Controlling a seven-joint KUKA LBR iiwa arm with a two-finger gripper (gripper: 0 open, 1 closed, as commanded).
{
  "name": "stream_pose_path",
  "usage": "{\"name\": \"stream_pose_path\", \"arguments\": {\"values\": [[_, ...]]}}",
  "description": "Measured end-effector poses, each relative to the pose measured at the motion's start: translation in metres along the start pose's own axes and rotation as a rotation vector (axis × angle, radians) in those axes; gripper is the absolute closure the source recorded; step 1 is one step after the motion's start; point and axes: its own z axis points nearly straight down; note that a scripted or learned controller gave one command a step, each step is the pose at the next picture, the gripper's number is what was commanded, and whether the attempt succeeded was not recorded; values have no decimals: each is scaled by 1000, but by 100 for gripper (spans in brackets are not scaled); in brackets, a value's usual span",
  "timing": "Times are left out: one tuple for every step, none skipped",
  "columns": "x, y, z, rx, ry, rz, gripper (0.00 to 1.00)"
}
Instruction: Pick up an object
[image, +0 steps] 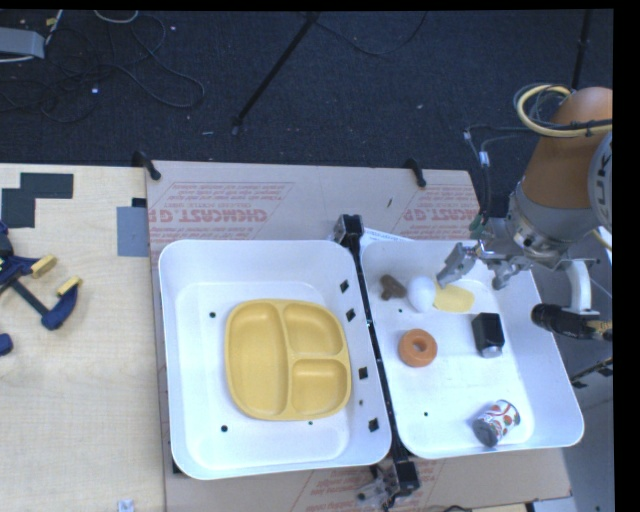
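Gripper (478, 262), fingers spread and holding nothing, at upper right of frame; yellow piece (454, 299) lies just below-left, nearest.

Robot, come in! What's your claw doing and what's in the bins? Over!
Claw open, above right white bin, gripping nothing. Flat yellow piece just below it. Orange ring-shaped doughnut, small black block, crushed can lie apart. Nothing blocking.

Single fixed camera above the bench, looking down at a slant, both white bins (190, 300) in frame
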Motion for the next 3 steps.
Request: {"name": "stream_pose_path", "arguments": {"values": [[0, 2, -9, -14, -2, -2, 0], [4, 11, 51, -11, -2, -5, 0], [1, 8, 113, -11, -2, -2, 0]]}}
